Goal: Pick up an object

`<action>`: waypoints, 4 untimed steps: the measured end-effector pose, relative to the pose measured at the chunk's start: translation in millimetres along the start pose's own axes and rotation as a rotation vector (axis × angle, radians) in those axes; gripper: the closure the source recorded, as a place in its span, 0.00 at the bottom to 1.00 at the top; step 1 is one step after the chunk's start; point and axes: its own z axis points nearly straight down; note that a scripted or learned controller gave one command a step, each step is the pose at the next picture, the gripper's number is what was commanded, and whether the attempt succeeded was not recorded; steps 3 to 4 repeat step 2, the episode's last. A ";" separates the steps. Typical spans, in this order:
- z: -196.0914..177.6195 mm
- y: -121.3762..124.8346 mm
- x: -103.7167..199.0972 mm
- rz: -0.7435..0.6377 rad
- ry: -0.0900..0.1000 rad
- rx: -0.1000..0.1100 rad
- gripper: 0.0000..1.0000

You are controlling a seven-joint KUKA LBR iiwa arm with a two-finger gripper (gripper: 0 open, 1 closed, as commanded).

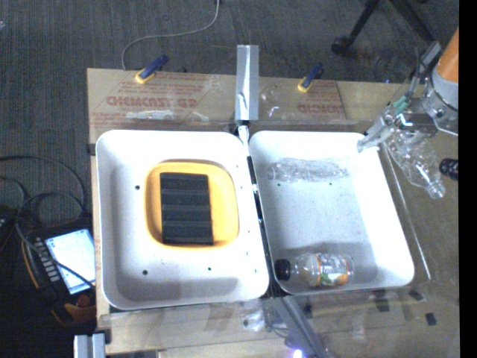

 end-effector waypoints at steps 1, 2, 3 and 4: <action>167.0 -16.8 9.9 -0.068 0.004 -0.007 0.00; 77.3 17.6 0.5 -0.239 -0.001 -0.003 0.00; 77.3 17.6 0.5 -0.239 -0.001 -0.003 0.00; 77.3 17.6 0.5 -0.239 -0.001 -0.003 0.00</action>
